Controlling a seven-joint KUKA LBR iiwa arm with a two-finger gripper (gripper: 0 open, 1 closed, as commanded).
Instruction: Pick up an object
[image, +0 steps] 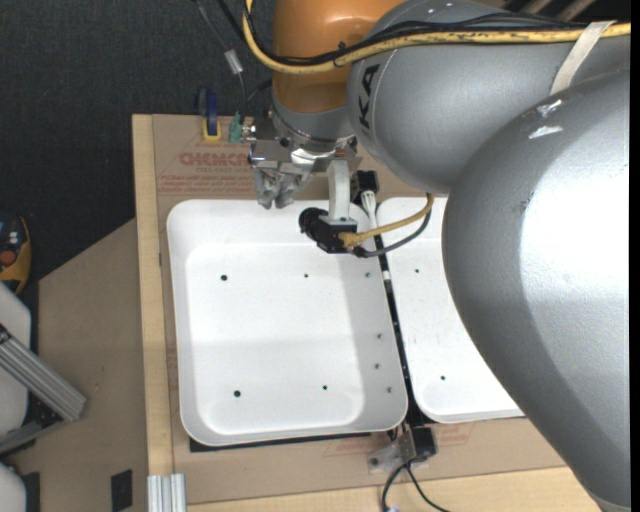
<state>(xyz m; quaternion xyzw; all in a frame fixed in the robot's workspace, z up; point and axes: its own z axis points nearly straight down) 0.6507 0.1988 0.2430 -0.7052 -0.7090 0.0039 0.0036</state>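
Counter (150, 300): one brown board. It carries the two bins.
Bins: two, white and shallow, side by side and touching.
Left bin (270, 330): the one seen whole. It has four small dark dots (224, 278) on its floor, two near the back and two near the front.
Tool (305, 195): one. It hangs over the back edge of the left bin. I cannot tell if it is apart or together.
Black lump (322, 230): one, just under the tool, over the back of the left bin, with a yellow wire (395, 228) running off to the right. I cannot tell if it is part of the tool.
Thing to pick up: I cannot tell which it is or where it is.
Right bin (430, 320): mostly hidden under the arm.
Arm (520, 150): one, big and grey, with one orange band (320, 25) at the top.
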